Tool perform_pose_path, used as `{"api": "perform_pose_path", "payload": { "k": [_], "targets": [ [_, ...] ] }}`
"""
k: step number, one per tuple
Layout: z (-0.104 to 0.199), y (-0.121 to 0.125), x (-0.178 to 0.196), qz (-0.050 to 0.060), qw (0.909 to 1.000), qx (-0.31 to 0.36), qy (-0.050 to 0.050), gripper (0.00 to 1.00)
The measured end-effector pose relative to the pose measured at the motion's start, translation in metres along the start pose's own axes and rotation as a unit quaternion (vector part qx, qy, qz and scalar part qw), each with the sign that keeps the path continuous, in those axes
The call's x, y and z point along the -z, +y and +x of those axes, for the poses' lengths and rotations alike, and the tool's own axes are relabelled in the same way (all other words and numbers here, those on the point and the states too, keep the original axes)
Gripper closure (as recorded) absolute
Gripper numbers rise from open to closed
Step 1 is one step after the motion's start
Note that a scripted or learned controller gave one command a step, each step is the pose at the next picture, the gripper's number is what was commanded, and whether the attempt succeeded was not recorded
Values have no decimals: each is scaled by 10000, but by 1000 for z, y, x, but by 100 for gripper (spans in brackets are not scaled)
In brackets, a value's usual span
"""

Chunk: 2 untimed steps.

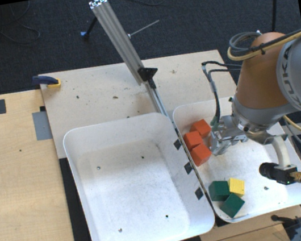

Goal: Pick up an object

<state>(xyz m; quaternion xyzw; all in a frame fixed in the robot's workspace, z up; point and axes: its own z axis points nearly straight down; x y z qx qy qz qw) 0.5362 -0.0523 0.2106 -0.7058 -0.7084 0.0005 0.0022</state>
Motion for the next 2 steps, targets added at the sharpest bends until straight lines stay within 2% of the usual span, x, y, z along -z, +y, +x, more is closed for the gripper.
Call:
{"api": "perform_pose_path", "payload": {
  "k": [2],
  "targets": [
    [96, 15, 18, -4, 10000, 0, -2, 100]
  ]
}}
